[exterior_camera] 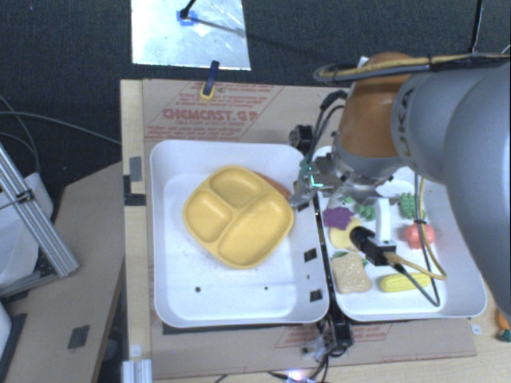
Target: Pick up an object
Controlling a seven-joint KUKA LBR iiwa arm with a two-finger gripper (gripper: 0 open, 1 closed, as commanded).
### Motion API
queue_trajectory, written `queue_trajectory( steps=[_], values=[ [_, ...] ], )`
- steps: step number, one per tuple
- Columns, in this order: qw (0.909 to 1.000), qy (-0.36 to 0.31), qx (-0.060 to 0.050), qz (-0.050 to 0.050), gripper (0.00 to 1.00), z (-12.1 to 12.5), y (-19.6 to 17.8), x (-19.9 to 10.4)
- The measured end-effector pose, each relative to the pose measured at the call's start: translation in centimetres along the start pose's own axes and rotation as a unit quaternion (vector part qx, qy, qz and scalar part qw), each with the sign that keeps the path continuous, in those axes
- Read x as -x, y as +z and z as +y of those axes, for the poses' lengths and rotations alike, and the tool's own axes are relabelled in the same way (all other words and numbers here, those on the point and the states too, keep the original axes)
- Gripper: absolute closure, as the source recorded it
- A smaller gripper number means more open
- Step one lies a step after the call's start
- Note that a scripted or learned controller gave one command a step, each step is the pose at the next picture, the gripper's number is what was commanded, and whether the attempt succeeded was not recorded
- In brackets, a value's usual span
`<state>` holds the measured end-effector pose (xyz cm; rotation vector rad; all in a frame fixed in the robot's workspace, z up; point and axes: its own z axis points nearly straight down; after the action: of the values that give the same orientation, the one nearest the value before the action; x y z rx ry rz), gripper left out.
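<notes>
Several toy foods are heaped in the right bin, within reach of the arm; a yellow plate occupies the left bin. The gripper is positioned over the divide; its state cannot be told.

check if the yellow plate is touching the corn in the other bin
Apart. The camera view shows the yellow plate in the left bin and the corn in the right one, bin walls between them.

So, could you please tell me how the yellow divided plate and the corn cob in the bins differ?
The yellow divided plate lies in the left bin, the corn cob in the right bin. The plate is far larger, flat and rounded with three compartments; the cob is a small, slim cylinder. The plate lies apart, the cob among other toy food. Both are yellow.
</notes>
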<state>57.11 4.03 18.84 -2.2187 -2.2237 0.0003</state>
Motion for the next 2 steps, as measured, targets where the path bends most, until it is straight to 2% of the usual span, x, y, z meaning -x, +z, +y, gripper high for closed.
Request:
queue_trajectory(
  steps=[1,2],
  values=[
    [1.0,0.005,0.005,-0.004,0.0,9.1,0.3,13.2],
    [1.0,0.003,-0.001,-0.001,0.0,9.6,9.2,18.3]
  ],
)
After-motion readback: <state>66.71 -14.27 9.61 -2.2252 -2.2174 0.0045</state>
